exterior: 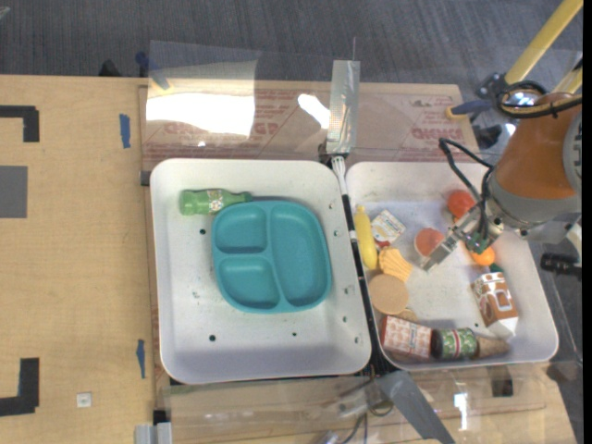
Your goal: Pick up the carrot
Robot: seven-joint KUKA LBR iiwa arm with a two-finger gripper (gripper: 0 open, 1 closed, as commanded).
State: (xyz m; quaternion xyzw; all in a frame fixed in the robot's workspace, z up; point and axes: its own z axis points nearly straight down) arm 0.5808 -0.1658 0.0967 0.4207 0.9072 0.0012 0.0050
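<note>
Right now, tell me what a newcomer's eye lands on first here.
The teal divided plate fills the middle of the left bin, with a green bottle above it. In the cluttered right bin, the arm's orange-banded wrist hangs over the toy food, gripper beside an orange carrot.

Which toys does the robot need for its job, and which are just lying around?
Needed:
carrot
gripper

Just lying around:
teal plate
green bottle
banana
milk carton
round cookie
</note>
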